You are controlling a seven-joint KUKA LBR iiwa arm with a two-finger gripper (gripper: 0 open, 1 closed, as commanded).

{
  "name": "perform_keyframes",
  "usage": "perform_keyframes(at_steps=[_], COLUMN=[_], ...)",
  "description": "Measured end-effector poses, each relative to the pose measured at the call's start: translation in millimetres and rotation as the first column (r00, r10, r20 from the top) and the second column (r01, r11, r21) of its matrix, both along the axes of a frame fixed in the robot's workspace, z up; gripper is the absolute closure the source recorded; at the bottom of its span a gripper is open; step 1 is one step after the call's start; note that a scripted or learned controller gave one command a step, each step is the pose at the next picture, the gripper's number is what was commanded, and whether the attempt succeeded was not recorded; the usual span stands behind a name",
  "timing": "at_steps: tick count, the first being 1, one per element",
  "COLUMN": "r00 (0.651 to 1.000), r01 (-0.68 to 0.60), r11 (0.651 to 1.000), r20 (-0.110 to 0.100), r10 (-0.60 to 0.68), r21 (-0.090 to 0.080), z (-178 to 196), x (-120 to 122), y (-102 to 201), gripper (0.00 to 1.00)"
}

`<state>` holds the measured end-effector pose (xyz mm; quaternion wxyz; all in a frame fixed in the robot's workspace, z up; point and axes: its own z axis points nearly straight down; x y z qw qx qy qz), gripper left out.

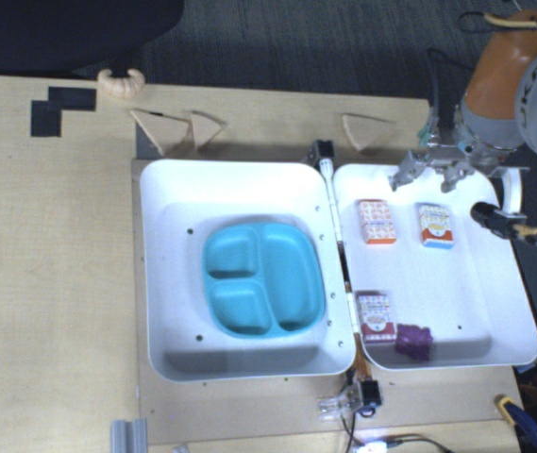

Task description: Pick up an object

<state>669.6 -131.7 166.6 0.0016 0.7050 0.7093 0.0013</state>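
In the right bin (495, 281) two small cartons (377, 222) (436, 226) sit side by side near the far edge, with a gap between them. A third carton (374, 313) and a purple block (414, 341) crowd the near left corner — touching. The middle and right side lie bare. The left bin (169, 253) is mostly taken by a blue tray (263, 276).
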Motion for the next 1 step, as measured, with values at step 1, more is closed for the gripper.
perform_keyframes(at_steps=[1], r00=[1.0], r01=[0.001], r11=[1.0], r20=[0.007], r10=[-0.001], r21=[-0.002], z=[-65.1], x=[-15.5], y=[-8.5], gripper=[0.0])
